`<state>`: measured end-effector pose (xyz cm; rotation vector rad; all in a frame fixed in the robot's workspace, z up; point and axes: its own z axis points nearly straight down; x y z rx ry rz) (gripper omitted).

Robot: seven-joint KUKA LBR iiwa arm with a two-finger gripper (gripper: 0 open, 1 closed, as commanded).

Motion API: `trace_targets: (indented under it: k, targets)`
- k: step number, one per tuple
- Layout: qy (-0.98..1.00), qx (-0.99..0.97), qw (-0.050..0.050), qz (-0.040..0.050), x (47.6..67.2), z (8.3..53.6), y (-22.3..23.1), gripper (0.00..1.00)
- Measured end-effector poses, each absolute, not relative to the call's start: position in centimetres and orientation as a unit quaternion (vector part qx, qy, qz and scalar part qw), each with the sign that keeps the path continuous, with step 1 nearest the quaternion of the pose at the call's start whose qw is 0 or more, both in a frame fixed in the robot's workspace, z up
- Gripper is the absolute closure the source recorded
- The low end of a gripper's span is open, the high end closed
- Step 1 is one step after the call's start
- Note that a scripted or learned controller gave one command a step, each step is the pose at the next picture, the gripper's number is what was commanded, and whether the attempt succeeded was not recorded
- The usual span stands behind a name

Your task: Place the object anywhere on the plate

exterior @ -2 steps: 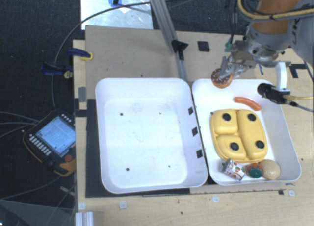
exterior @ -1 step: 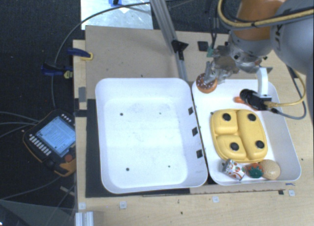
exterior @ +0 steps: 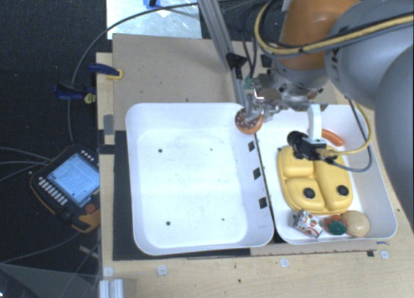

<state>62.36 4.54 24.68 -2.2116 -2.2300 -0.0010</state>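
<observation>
A small brown round object [exterior: 248, 122], like a cookie or doughnut, hangs at the tips of my gripper [exterior: 250, 113], which is shut on it. Both are over the top end of the rim between the two bins. The yellow plate [exterior: 301, 169], moulded into compartments, lies in the right bin [exterior: 381, 216], to the right of the gripper and nearer the front. The grey arm with its orange band reaches in from the upper right and hides the back of the right bin.
The left bin [exterior: 187, 174] is white with a few dark specks. In the right bin, an orange sausage-like piece [exterior: 333, 138] lies behind the plate. A small printed can [exterior: 308, 223], a green item [exterior: 336, 227] and a beige ball [exterior: 356, 223] sit in front of it.
</observation>
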Motion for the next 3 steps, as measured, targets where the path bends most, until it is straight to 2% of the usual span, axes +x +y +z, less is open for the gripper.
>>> trace_targets:
  k: [2, 3]
  targets:
    - [-0.710, -0.704, 0.001, -0.0004, 60.7, 22.3, 13.3, 1.00]
    - [-0.709, -0.705, 0.000, -0.0004, 60.8, 22.3, 13.0, 0.00]
